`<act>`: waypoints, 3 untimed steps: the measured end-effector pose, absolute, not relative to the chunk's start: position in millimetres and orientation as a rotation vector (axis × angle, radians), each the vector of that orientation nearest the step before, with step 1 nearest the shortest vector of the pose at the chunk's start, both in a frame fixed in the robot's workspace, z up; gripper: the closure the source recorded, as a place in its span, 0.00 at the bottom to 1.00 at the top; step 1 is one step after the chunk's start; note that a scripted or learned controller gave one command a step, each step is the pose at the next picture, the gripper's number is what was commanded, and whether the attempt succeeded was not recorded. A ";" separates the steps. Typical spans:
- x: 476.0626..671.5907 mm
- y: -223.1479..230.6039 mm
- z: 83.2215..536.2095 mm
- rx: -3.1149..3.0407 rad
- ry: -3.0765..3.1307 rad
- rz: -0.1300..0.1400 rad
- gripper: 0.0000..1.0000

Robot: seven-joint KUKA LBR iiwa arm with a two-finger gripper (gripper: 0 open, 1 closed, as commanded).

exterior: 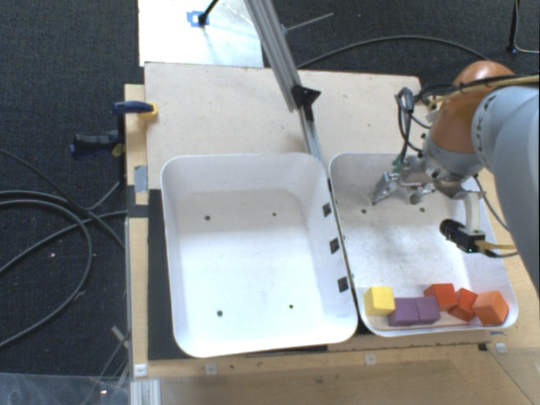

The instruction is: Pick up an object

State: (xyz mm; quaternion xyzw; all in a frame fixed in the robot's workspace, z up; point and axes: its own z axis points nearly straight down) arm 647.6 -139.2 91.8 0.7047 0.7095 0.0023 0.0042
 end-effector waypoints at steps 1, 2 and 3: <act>644.9 -138.5 91.0 2.213 2.226 0.002 0.00; 660.9 -184.3 91.8 2.217 2.216 0.002 0.00; 662.3 -181.3 103.6 2.207 2.224 0.005 1.00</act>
